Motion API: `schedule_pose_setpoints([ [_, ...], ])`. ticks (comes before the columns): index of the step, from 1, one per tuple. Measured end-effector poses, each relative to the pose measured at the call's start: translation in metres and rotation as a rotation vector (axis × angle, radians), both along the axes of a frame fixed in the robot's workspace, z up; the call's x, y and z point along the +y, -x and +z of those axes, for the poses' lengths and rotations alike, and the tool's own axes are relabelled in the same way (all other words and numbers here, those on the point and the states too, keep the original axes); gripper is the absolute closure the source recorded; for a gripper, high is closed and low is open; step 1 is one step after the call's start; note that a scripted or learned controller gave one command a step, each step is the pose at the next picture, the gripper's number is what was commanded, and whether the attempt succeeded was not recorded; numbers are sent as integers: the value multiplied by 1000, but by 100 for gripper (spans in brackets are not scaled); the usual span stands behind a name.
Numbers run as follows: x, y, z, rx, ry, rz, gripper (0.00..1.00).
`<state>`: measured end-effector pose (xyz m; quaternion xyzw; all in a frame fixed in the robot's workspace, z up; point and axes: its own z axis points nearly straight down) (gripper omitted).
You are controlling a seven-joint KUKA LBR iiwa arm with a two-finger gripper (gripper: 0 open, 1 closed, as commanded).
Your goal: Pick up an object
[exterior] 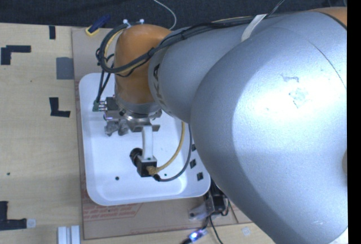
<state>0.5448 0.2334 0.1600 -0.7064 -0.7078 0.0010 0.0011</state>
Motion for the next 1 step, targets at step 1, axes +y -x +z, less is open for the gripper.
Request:
schedule_pose_setpoints([
  [1, 0, -4, 23, -1, 0, 0, 100],
])
